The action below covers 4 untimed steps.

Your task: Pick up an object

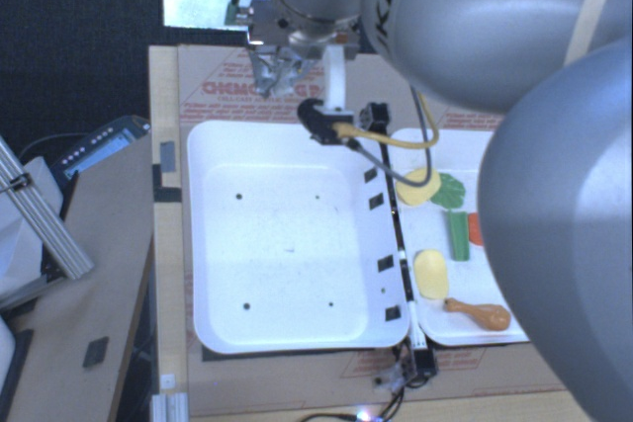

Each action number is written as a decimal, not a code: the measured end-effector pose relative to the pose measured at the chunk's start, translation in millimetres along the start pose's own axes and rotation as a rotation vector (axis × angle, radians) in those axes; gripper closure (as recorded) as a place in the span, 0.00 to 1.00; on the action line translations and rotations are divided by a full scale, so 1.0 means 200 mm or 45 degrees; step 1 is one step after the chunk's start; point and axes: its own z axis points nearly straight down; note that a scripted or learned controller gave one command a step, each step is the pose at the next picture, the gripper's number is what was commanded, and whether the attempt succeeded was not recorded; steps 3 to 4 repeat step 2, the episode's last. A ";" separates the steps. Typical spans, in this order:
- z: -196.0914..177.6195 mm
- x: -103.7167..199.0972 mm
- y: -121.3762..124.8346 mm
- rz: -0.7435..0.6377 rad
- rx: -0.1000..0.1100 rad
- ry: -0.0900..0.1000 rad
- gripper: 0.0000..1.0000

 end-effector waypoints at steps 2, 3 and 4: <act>0.30 -0.01 0.11 0.004 0.001 -0.003 1.00; 0.30 -0.01 0.11 0.004 0.001 -0.003 1.00; 0.30 -0.01 0.11 0.004 0.001 -0.003 1.00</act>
